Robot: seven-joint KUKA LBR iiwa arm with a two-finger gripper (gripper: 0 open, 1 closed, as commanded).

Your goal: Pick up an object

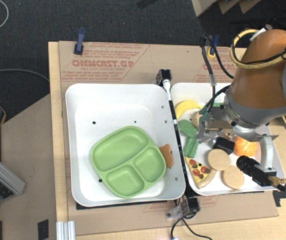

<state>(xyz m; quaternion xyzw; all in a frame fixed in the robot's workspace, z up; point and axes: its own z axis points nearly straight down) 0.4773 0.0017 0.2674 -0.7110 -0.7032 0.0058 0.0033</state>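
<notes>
My gripper (206,128) hangs low over the right bin (199,89), under the big orange wrist band, just beside a green pod-shaped toy (187,135). A yellow banana-like piece (186,107) lies at the far left of that bin. Nearer the front lie a pizza slice (199,171) and two round tan biscuits (218,159) (234,178). An orange ball (246,147) peeks out under the wrist. The arm covers the bin's right half.
The left bin (87,104) holds a green three-part plate (127,160), with a small brown piece (167,155) against its right edge. A black bar (172,109) runs along the divide between the bins. Cardboard lies under both bins.
</notes>
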